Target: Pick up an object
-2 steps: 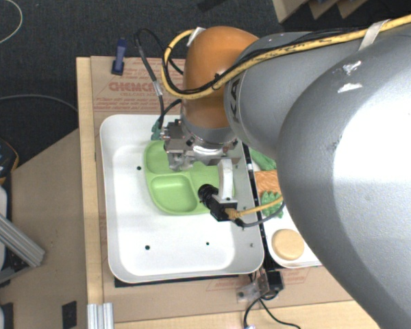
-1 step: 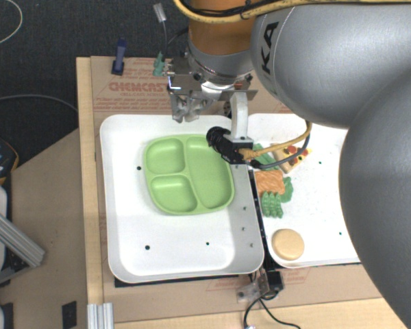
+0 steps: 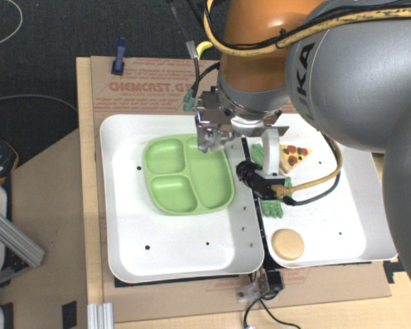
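Overhead slanted view of the bench with two shallow white bins side by side. The left bin contains a light green divided plate with three compartments, lying flat in the bin's upper middle area, its right edge close to the wall shared with the right bin. The grey arm with its orange band enters from the right and descends over the shared wall near the bins' far side. The gripper sits at the top right corner of the plate, its metal tip directly over or touching the rim of the plate's tall right-hand compartment; whether there is contact cannot be told, and nothing is visibly held. Whether the gripper is spread or pressed together cannot be told, since the wrist housing hides it. The right bin holds a toy pizza slice just right of the wrist, a green ridged piece lying along the shared wall and partly crossed by a black and yellow cable, and a round tan disc like a cookie near the front left corner. All three lie apart from the gripper, the disc farthest away.
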### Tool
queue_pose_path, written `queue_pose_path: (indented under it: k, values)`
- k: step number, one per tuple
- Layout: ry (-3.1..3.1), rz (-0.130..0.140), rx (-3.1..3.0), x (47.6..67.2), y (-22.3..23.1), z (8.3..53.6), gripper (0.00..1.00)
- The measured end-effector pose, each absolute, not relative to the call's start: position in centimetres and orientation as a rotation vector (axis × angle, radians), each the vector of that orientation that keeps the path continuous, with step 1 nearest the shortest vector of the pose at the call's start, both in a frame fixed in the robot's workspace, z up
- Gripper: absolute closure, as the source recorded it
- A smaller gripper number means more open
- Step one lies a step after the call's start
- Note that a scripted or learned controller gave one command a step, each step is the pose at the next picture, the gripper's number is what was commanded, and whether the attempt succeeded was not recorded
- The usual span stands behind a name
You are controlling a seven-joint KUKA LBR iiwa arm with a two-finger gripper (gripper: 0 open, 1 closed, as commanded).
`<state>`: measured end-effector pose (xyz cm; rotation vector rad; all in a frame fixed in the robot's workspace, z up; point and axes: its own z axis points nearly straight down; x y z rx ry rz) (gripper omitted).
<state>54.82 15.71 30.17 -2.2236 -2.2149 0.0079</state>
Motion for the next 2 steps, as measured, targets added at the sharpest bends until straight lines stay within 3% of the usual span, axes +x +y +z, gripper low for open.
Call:
queue_pose_path:
  k: [1,2]
  values:
    - [-2.225,0.007,-2.211,47.7,19.7,29.7,1.0]
    - [-2.223,-0.027,-2.233,48.1,13.7,44.2,1.0]
